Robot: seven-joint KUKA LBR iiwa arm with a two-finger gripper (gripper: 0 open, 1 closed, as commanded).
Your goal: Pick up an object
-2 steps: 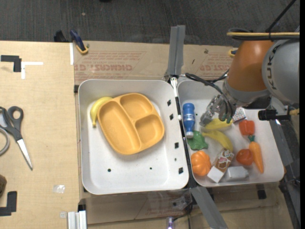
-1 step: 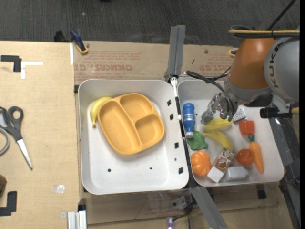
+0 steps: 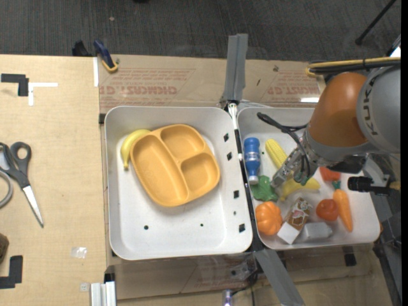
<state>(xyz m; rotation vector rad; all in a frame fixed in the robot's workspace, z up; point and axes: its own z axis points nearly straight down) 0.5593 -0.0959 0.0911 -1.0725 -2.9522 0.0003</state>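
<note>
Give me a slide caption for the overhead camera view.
Gripper lowered among toy foods in the right bin; a yellow divided plate sits in the left bin.

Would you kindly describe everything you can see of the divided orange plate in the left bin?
The divided plate is orange-yellow, looks like matte plastic, and has rounded corners and three compartments: one long, two smaller. It lies flat, right side up, turned at a slant in the upper middle of the left bin. Nothing sits in its compartments. A banana curves along its upper-left rim, touching or nearly touching it.
</note>
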